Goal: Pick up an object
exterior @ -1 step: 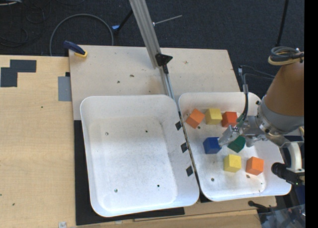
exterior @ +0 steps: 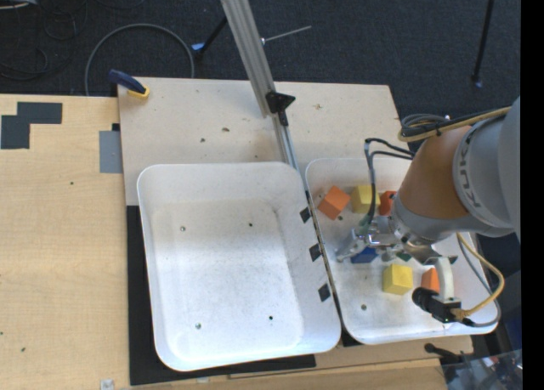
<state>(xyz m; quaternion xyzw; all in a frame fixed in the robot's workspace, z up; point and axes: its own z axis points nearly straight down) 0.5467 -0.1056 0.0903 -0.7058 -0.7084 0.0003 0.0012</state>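
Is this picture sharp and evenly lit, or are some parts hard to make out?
In the camera view the light is soft and even; the white bins look bright but not glaring; the floor at the top stays dark; the small blocks look a bit soft, and the gripper blurs into clutter.

The arm [exterior: 463,180] enters from three o'clock, cut off at the picture's edge, and covers the right bin's [exterior: 374,329] three o'clock side. A small orange block [exterior: 387,202] peeks from behind the wrist, mostly hidden. The gripper [exterior: 367,244] overlaps a blue block [exterior: 364,255], perhaps touching it; the finger position is too small and cluttered to tell.
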